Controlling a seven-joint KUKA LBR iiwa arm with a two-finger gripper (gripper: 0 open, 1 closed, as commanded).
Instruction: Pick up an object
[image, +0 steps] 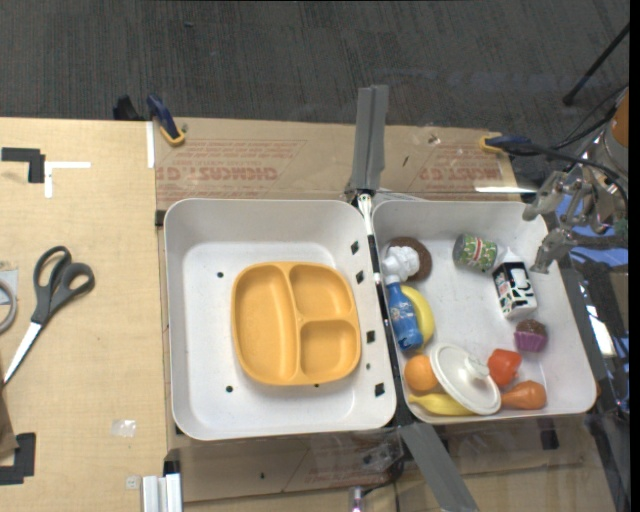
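The end effector (560, 225) hovers at the right bin's (575, 400) far right corner, finger state unclear. The milk carton (515, 290) lies nearest; best descend squarely over it.

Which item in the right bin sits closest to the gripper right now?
The black-and-white carton, near the bin's right wall just left of the gripper. The green can lies farther left; the purple cupcake sits lower.

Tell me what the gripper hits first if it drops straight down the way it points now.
Probably the right bin's far right rim or the bare floor just inside it; the gripper hangs over that corner. The black-and-white carton lies slightly left of that line. Depth is unclear.
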